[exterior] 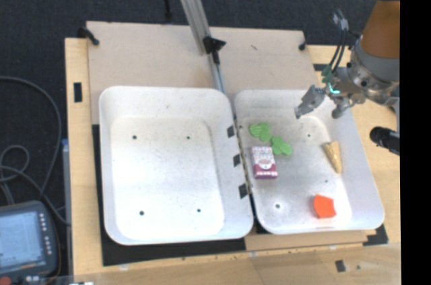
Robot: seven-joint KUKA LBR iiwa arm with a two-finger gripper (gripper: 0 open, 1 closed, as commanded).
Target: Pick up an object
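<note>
The right bin [357, 176] holds four things. Green leafy pieces [271, 138] lie near its left wall, and a small purple box [264, 162] sits just below them. A tan cone [332, 154] rests toward the right side, with an orange block [324, 206] near the front. My gripper [324, 105] hangs over the bin's back right part, above and behind the cone. Its fingers [308, 102] are spread open with nothing between them.
The left bin [165, 166] stands beside the right one, sharing a middle divider. A slanted metal rail [195, 7] rises behind the bins. Both bins sit on a tan wooden bench [155, 54].
</note>
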